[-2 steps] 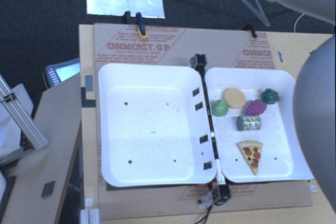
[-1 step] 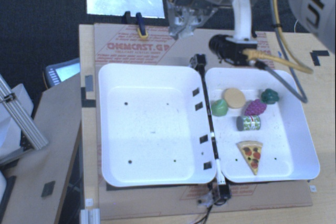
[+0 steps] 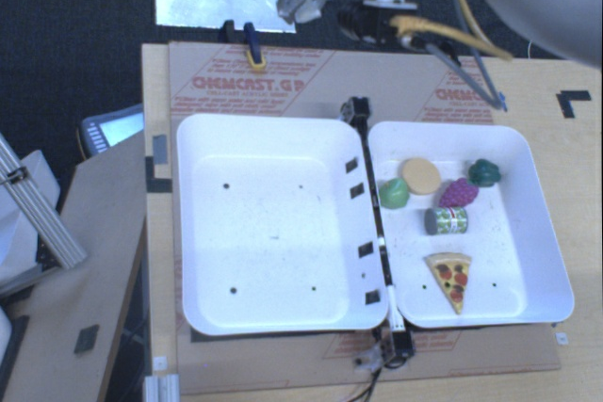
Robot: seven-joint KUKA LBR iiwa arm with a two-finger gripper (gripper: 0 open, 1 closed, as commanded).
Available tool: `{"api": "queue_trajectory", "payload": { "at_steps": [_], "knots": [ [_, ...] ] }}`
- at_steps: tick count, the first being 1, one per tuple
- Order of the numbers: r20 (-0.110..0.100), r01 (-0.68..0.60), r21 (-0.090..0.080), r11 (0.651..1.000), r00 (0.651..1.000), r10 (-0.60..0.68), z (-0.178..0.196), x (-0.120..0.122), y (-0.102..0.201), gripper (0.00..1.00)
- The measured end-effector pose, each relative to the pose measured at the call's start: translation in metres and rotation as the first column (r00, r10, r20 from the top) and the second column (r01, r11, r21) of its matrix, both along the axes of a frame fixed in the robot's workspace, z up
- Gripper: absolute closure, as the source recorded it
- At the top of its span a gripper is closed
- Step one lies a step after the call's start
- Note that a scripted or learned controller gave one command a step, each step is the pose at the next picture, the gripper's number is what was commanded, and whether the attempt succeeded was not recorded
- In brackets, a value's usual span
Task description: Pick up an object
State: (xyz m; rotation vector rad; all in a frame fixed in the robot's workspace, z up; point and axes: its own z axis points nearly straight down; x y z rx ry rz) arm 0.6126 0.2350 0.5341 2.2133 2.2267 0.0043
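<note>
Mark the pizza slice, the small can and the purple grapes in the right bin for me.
pizza slice (image 3: pixel 450 276): camera view, on its topped middle.
small can (image 3: pixel 447 220): camera view, on its label side.
purple grapes (image 3: pixel 458 193): camera view, on the middle of the bunch.

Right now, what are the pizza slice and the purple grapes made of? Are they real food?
Probably not real. The pizza slice looks like moulded plastic: flat, even colours and tidy red dots. The purple grapes look like plastic or rubber too, one smooth bumpy lump in a single colour. The white bin holding them looks like thin, slightly shiny plastic.
</note>
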Motion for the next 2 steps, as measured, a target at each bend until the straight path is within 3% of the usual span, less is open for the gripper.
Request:
{"api": "queue_trajectory", "payload": {
  "at_steps": [1, 2],
  "knots": [
    [0.002, 0.007, 0.0, 1.0, 1.0, -0.007, 0.001, 0.058, -0.002, 1.0],
    [0.0, 0.002, 0.003, 1.0, 1.0, -0.002, 0.004, -0.039, -0.025, 1.0]
  ]
}}
